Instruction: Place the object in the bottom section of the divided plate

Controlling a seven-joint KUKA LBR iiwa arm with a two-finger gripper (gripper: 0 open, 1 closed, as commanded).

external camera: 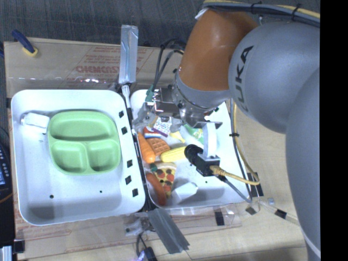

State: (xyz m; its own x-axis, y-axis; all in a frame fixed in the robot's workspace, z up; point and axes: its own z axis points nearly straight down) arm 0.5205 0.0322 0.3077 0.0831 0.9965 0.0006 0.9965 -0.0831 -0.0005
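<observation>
The green divided plate [53, 145] lies in the left white bin [32, 194], with one wide section at the far side and two small sections nearer the front. Nothing lies in any of its sections. My gripper [163, 115] is low over the far left part of the right bin [228, 194], just above a heap of toy food. Under it lie a small printed box [162, 126], an orange carrot [145, 149], a brown waffle [159, 144] and a yellow piece [174, 154]. The wrist and its cabling hide the gripper's tips.
A pizza slice [166, 174], a reddish sausage [155, 187] and a white piece [188, 190] lie at the right bin's front. A green piece [193, 132] sits beneath the wrist. A white block [35, 120] rests left of the plate. The bulky arm covers the right bin's far side.
</observation>
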